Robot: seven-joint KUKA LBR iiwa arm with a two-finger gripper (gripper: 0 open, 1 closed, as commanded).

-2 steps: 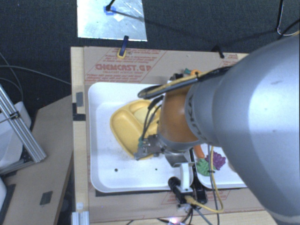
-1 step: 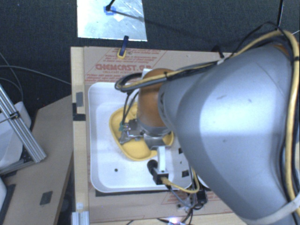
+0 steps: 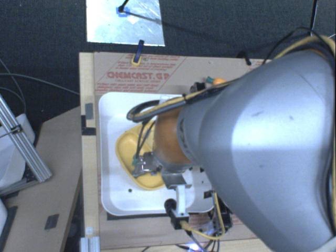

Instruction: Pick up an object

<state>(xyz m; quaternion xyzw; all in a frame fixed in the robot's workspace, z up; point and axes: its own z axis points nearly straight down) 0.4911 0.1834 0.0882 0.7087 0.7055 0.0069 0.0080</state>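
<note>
1. Yellow object (image 3: 127, 150) — lying in the left part of the white bin (image 3: 107, 156), partly hidden under the arm.
2. Gripper (image 3: 140, 166) — low over the yellow object's right side, inside the same bin; grip state impossible to tell.
3. Grey arm (image 3: 262, 140) with orange band (image 3: 167, 135) — reaching across the bin from its right.

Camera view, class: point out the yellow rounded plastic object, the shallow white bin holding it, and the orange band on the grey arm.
yellow rounded plastic object (image 3: 127, 147): camera view, its left lobe.
shallow white bin (image 3: 108, 156): camera view, bare left wall.
orange band (image 3: 167, 135): camera view, its lit middle.
</note>
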